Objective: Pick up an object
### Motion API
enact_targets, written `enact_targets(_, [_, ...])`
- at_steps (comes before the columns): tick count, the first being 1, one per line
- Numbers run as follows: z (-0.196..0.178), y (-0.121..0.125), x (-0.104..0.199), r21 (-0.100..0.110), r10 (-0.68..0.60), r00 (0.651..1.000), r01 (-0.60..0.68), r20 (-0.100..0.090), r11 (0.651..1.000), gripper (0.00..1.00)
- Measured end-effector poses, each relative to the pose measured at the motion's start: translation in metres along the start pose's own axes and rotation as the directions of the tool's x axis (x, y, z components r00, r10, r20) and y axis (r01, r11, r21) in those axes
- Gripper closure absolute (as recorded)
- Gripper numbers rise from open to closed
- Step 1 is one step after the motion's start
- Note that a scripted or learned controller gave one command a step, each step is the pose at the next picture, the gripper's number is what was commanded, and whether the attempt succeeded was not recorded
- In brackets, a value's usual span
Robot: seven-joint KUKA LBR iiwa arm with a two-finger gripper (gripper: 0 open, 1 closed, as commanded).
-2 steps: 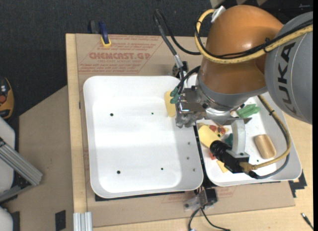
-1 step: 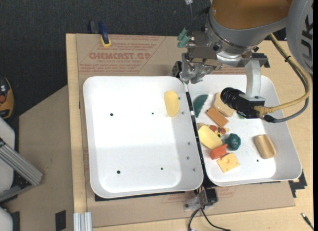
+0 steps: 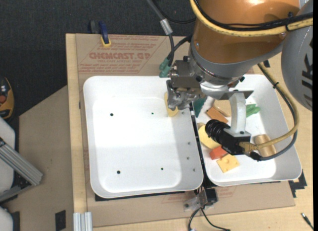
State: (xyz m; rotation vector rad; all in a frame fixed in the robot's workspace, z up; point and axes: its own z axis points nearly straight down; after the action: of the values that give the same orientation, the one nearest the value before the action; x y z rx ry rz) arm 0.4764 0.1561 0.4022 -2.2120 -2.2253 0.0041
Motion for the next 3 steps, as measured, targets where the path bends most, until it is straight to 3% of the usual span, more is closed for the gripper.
enact_targets(1, [-0.142, 0.003, -0.001, -0.023, 0.004, 1.000, -0.004, -0.006, 1.000, 1.00])
enact_targets(2, [-0.028, 0.002, 0.055, 0.007, 0.000, 1.000, 0.000, 0.005, 1.000, 1.00])
enact_targets(3, [-0.012, 0.002, -0.038, 0.000, 0.015, 1.000, -0.015, 0.004, 1.000, 1.00])
